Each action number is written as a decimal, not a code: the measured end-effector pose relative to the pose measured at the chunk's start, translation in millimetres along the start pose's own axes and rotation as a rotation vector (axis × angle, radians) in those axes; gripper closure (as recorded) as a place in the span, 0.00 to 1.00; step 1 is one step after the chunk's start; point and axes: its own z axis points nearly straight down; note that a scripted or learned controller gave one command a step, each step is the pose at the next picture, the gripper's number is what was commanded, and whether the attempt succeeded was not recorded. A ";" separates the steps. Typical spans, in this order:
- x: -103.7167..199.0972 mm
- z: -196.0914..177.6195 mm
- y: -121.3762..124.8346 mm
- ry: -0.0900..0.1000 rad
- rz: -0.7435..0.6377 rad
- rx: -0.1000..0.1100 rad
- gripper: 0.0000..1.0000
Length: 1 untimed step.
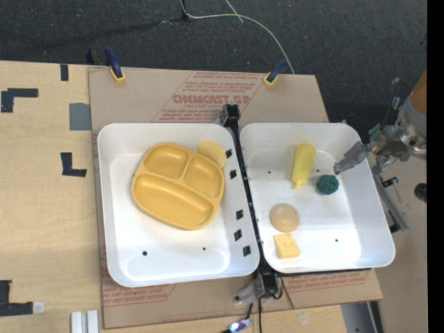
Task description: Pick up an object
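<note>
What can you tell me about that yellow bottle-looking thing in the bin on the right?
The yellow bottle lies on its side on the floor of the right bin, in the upper middle part. It looks like smooth plastic, all one yellow colour, with a wide body that narrows to a tip pointing toward the near edge of the bin. It lies nearly straight up and down in the picture, tilted slightly. The dark green ball sits just to its right, close but apart. Nothing else touches it.
</note>
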 end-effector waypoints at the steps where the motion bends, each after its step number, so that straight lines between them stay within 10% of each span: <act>1: 0.5 -6.8 2.5 -0.003 -0.004 -0.012 0.00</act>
